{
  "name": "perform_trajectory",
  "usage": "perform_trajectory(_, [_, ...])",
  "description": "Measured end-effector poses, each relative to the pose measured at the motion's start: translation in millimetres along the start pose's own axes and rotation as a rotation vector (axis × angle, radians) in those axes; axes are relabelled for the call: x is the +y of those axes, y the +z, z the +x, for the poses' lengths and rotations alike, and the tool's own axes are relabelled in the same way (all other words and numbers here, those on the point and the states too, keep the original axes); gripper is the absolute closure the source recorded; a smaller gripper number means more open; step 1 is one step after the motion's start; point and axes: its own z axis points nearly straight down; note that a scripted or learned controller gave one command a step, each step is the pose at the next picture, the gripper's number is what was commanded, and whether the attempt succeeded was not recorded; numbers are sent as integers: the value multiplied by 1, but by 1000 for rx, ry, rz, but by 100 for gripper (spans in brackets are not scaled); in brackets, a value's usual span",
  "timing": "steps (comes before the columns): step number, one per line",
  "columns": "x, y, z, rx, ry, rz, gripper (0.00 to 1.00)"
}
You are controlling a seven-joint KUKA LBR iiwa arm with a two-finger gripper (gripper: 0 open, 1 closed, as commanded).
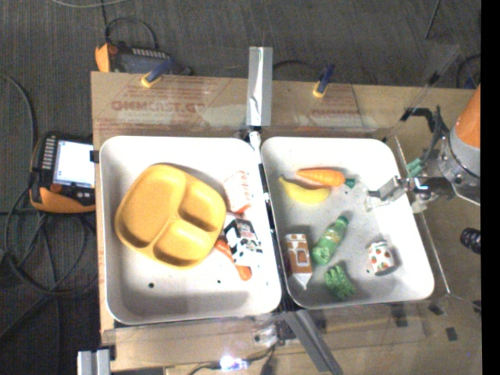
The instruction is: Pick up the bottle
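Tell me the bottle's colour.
Green, with a lighter cap end: the bottle lies in the right bin, camera view.

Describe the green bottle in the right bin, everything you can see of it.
The green bottle lies on its side on the floor of the right bin, slanted so that its narrow end points up and to the right. It looks like green plastic with a lighter band or label round its middle. Its lower end lies close to the small brown carton, and the dark green broccoli-like toy sits just below it; contact with either cannot be told. The gripper is apart from it, near the bin's right wall.
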Motion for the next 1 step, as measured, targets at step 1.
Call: perform_trajectory(1, [0,0,0,0,0,0,0])
